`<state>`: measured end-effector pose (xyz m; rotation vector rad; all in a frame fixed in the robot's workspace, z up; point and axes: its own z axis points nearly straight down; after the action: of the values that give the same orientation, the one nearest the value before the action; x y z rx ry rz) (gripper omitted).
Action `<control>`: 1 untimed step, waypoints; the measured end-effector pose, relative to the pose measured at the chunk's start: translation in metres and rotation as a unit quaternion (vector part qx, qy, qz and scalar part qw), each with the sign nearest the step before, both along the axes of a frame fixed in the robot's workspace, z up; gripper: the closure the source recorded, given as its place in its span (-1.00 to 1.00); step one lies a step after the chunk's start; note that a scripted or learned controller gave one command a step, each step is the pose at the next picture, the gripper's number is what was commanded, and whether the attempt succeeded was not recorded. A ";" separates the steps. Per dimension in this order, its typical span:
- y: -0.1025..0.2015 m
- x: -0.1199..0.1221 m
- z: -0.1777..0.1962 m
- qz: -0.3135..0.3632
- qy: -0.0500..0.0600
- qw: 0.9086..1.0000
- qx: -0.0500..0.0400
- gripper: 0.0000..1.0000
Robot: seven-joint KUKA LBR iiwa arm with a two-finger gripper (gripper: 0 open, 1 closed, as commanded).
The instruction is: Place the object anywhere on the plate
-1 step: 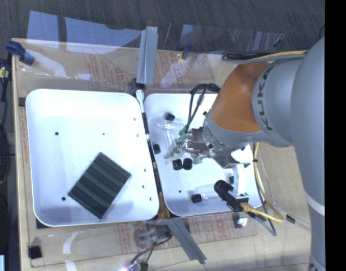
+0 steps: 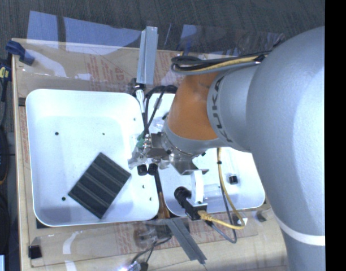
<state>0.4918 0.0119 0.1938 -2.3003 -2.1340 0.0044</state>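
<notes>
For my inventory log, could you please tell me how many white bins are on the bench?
2: the left bin holds a dark ribbed plate; the right bin lies largely beneath the arm.

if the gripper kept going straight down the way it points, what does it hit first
Probably the divide between the bins: the gripper hangs over the left bin's right rim, clear of the dark ribbed plate further left. Depth is unclear from this slant.

arm (image 2: 263, 112), lettering "KUKA" (partly visible)
</notes>
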 end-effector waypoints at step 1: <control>0.055 0.075 -0.003 0.075 0.001 0.997 0.000 1.00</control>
<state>0.5667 0.0666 0.1905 -2.1333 -2.3002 0.0067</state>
